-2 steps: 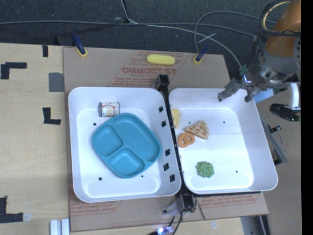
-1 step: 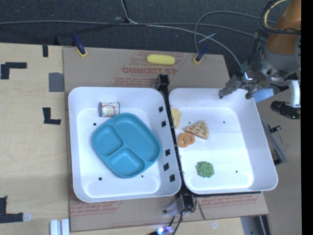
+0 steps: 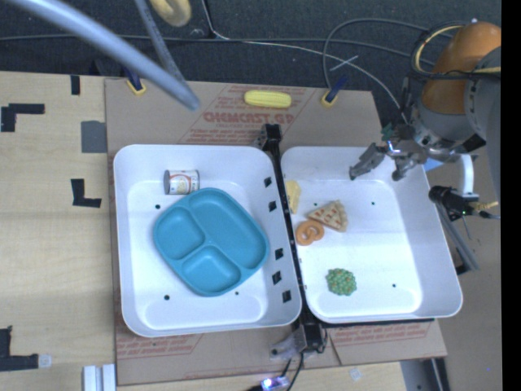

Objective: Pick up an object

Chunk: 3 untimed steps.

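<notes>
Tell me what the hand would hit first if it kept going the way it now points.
Probably bare floor of the right shallow white bin. The hand hangs over its upper part, fingers angled down and left. The tan toast-like wedge lies further along that line, though depth is unclear.

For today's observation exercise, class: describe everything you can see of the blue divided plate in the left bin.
The blue plastic-looking divided plate is a rounded square with three compartments, one large and two smaller, parted by raised ridges. It lies flat and right side up, turned at a slant, near the middle of the left shallow white bin. Nothing lies in it. A small white can with a red label lies just beyond its upper left edge.
</notes>
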{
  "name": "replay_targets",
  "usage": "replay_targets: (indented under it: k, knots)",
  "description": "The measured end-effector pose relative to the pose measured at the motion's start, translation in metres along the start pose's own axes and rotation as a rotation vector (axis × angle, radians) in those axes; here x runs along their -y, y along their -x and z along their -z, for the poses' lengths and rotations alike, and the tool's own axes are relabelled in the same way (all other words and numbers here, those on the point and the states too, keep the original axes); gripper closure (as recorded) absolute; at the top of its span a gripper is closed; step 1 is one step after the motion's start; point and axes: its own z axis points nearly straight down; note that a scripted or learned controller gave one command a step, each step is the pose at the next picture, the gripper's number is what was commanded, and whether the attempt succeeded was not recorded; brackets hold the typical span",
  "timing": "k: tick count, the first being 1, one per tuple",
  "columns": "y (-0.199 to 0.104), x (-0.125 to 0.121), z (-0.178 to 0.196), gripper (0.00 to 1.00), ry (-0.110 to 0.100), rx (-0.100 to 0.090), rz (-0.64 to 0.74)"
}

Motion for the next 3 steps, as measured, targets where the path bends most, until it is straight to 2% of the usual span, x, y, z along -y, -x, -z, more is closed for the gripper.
replay_targets:
  k: [1,2,3]
  knots:
    - [-0.006,0.006,-0.063,0.00,-0.001,-0.001,0.000]
    - [-0.007,0.006,-0.085,0.00,0.007,0.002,0.001]
    - [-0.007,0.005,-0.072,1.00,0.011,0.004,0.002]
